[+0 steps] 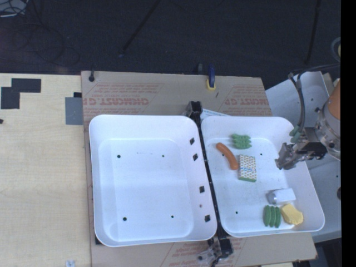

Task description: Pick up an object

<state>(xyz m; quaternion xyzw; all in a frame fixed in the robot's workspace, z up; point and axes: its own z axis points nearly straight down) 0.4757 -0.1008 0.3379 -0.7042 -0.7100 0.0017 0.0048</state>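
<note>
Jaws, their state impossible to tell, hang over the right bin (311, 204), with the patterned block (247, 167) lying nearest, just left, its long axis near-vertical.

Two white bins (144, 128) sit side by side. Six small items lie in the one under the gripper (285, 159) — two green pieces (241, 141), one orange sausage (227, 155), one patterned block (247, 167), one grey-white block (281, 196), one yellow piece (292, 214).
</note>
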